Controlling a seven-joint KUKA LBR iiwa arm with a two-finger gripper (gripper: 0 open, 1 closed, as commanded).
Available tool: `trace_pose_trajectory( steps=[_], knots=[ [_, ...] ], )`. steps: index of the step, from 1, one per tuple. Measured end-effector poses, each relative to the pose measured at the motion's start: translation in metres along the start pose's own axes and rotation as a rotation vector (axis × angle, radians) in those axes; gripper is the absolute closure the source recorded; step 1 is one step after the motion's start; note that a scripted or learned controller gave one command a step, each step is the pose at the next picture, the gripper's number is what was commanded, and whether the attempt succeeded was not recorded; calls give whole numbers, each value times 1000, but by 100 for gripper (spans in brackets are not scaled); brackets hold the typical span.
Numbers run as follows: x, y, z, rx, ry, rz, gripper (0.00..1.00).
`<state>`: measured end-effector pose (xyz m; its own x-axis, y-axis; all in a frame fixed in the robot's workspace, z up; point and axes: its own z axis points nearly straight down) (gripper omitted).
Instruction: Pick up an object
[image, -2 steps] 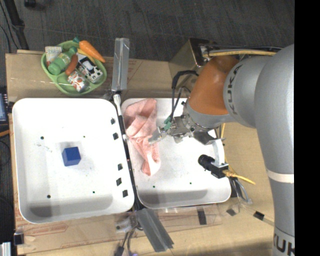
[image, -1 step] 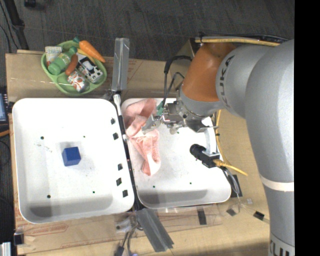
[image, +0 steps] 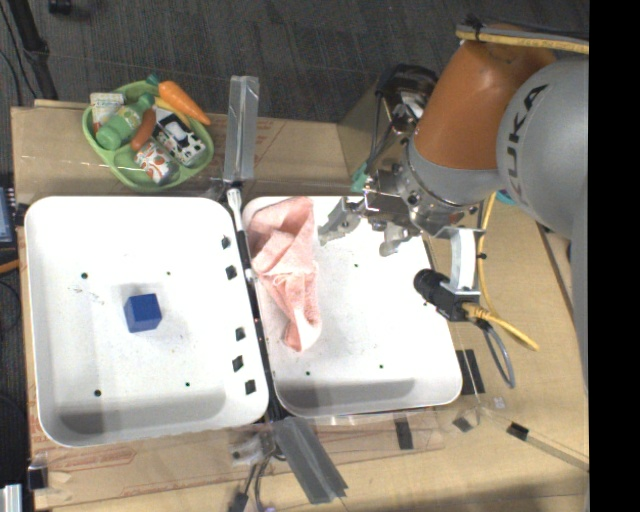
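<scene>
The pink cloth lies crumpled along the right bin's nine-o'clock wall, running from the twelve-o'clock corner down toward the middle, bunched as a soft thing lies when dropped. At its three o'clock, near its upper end, the gripper hangs over bare bin floor with fingers spread and nothing between them, apart from the cloth. The arm leans in from two o'clock, probably lining up a grasp. A blue cube sits alone near the middle of the left bin. Beyond the bins at eleven o'clock, a green bowl holds toy food.
</scene>
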<state>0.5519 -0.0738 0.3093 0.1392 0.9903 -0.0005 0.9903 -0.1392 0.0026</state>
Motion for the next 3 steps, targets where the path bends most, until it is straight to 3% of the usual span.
trace_pose_trajectory(
  steps=[1, 2, 3],
  knots=[
    [-24, 36, 125, 7, -1, -139, 0],
    [-11, 32, 219, 6, 1, -279, 0],
    [-12, 32, 209, 6, -1, -282, 100]
  ],
)
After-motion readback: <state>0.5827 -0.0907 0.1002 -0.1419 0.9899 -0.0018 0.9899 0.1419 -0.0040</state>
